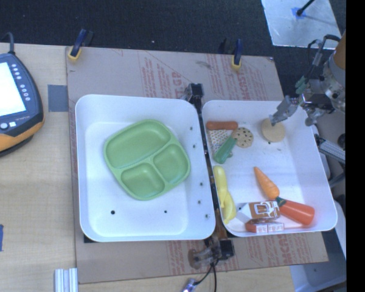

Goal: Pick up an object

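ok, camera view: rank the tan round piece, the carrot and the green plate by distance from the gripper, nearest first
1. tan round piece: right bin, top, just under the gripper.
2. carrot: right bin, lower middle, well below the gripper.
3. green plate: left bin, far across to the view's left.

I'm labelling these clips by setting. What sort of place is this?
Most likely a robotics lab bench set up for grasping trials. Two white bins sit on a board held by clamps, the right one holds toy food such as a carrot, and a robot control pendant lies on the left.
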Robot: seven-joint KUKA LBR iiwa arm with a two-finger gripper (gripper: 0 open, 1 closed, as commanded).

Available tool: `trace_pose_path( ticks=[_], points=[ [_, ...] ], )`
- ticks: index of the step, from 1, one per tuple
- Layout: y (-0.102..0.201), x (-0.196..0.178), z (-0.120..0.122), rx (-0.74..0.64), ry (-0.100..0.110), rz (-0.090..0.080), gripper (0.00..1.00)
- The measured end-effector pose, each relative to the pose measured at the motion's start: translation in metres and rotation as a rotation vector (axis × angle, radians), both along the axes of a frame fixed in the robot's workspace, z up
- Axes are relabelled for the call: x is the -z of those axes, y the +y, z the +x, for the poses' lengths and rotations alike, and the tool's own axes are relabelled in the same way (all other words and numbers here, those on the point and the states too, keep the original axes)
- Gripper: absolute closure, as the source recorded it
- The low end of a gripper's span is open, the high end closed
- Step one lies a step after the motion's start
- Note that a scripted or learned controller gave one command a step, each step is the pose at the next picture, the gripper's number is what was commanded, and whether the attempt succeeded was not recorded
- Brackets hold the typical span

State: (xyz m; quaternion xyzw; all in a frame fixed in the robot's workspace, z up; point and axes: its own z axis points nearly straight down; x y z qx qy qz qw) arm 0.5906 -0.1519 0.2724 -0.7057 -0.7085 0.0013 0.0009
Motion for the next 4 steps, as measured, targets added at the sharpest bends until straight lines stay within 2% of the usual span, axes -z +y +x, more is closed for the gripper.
trace_pose_path(
  ticks=[1,2,3,4],
  points=[
    [0.006,0.123,-0.042,-0.001,0.001,-0.001,0.0],
    [-0.001,0.181,-0.077,-0.001,0.0,0.0,0.0],
    [-0.002,0.171,-0.077,-0.006,0.0,-0.002,1.0],
    [0.102,0.08,-0.066,-0.003,-0.002,0.001,1.0]
  ],
)
